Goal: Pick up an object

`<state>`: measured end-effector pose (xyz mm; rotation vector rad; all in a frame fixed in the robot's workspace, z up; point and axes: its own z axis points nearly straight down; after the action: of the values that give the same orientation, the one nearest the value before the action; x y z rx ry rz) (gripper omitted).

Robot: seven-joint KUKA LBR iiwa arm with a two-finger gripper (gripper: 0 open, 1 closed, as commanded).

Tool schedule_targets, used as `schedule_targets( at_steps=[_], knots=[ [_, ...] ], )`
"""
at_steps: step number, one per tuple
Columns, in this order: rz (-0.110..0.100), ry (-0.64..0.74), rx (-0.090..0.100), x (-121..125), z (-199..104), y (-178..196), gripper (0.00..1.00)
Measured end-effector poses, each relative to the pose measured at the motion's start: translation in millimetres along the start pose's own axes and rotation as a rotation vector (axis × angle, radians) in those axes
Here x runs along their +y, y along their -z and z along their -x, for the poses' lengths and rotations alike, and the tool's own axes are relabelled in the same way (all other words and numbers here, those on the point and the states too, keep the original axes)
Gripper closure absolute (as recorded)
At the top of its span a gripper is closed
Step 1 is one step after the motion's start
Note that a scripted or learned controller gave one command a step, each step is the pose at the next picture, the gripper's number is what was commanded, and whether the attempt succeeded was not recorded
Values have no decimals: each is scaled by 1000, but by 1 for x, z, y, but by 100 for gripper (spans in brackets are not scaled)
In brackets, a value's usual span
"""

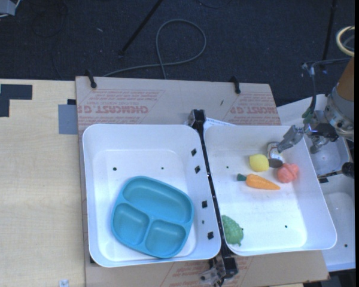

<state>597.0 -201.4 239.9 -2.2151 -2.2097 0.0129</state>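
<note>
Gripper (276, 158) beside lemon (258, 162) — finger state unclear — lemon looks light, smooth, likely slippery; grip across its middle

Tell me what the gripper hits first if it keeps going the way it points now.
Probably the round yellow toy lemon: the gripper slants down-left from the right, its tip right beside it in the right white bin. Height above it is unclear.

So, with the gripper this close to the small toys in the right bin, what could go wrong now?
1. The gripper sits between the yellow lemon and the pink toy; it may push them aside.
2. The carrot lies just beside them and could get knocked.
</note>
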Motion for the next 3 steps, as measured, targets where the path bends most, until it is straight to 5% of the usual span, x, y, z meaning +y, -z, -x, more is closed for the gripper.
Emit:
schedule_targets(
  at_steps=[1,3],
  knots=[
    [12,2,-2,2,0,8,0],
    [10,3,-2,-8,3,-105,0]
  ],
)
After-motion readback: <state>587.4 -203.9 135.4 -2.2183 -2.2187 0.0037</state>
